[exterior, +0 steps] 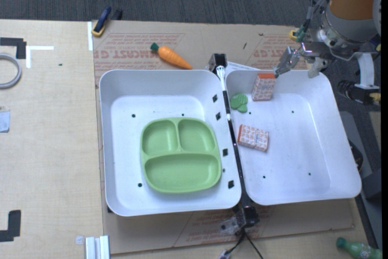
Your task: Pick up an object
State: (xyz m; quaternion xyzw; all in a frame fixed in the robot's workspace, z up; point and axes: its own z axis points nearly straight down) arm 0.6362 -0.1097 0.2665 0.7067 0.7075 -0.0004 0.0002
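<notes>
Two white bins (121, 88) on cardboard-covered bench. Gripper (298, 63) above right bin's far rim, fingers apart, nothing between. Patterned boxes (264, 87) (253, 137) and green piece (239, 102) inside; green plate (180, 154) left; carrot (171, 56) outside.

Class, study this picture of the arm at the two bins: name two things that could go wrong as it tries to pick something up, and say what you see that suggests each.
1. The gripper hangs over the right bin's far rim, so coming down it could strike the rim.
2. The box leaning at the far wall and the green piece beside the divider sit close to walls, leaving the fingers little room; a grasp may slip.
</notes>
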